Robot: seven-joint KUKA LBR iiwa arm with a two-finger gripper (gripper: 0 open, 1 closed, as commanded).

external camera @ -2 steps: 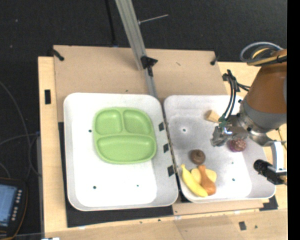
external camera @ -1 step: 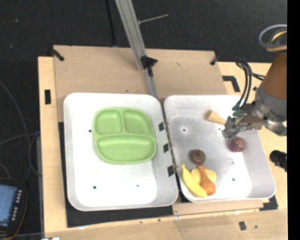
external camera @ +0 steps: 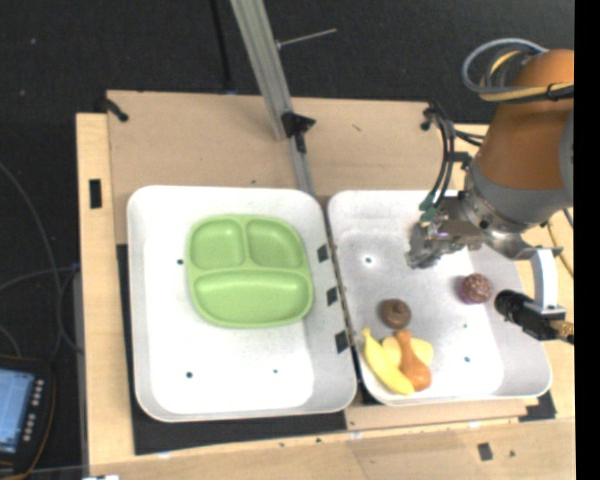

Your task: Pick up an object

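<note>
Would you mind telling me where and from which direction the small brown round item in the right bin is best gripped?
Grip the brown round item across its middle, coming straight down from above. It looks compact and rounded, so any pair of opposite sides should serve, and it sits apart from the yellow and orange pieces on bare bin floor, leaving finger room.

Arm (external camera: 525,138) cut off (right edge)

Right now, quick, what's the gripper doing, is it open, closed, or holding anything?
Gripper: open or shut cannot be told from this view; it hangs over the right bin, with nothing seen in its grasp.
</note>
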